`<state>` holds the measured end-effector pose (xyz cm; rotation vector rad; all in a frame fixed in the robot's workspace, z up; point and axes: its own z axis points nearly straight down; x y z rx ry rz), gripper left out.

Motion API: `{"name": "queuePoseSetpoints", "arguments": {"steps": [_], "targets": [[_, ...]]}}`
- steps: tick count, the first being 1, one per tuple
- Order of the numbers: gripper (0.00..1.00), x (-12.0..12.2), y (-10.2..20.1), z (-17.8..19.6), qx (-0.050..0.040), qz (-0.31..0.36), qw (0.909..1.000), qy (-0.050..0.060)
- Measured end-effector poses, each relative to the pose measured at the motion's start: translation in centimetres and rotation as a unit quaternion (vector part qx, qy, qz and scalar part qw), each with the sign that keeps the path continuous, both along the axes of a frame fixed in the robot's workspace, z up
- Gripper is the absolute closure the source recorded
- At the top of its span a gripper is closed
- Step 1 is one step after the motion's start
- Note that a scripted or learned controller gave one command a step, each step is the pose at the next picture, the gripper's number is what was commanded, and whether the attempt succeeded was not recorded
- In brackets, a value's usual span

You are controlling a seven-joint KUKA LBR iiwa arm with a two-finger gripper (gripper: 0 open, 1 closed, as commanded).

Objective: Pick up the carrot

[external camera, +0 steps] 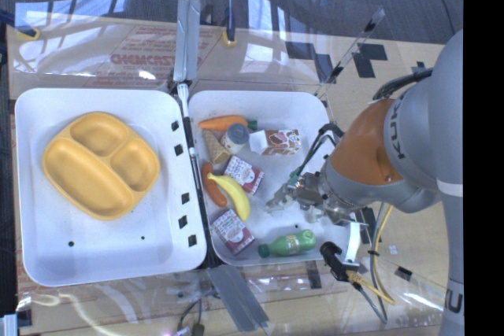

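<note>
Grey arm [425, 130] above right bin [260, 100], tool [285, 197] grip unclear, carrot [223, 123] near far rim.

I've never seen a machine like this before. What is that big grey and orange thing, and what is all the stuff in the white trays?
That grey and orange thing is a robot arm. The picture comes from a camera above the bench, looking down at a slant, and the arm reaches in from the right. At its end is its tool for grabbing; I cannot tell if it is open or shut, and I see nothing in it. It hangs over the right bin, which holds toy food: a carrot near the top, a banana, a green bottle, and some small cartons. The left bin holds a yellow divided plate. The robot's job is to pick up the carrot, which lies untouched.
</note>
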<state>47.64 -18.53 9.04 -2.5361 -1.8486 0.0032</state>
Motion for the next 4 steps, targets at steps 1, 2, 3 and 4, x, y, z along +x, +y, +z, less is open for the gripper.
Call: {"name": "queuePoseSetpoints", "arguments": {"steps": [1,2,3,4], "targets": [[1.0,0.0,0.1,0.9,0.0002,0.003,1.0,0.001],[0.0,0.1,0.1,0.9,0.0001,0.003,1.0,0.001],[1.0,0.1,0.1,1.7,0.0005,0.007,1.0,0.003],[1.0,0.7,-0.9,14.8,-0.0005,0.03,0.9996,-0.001]]}}
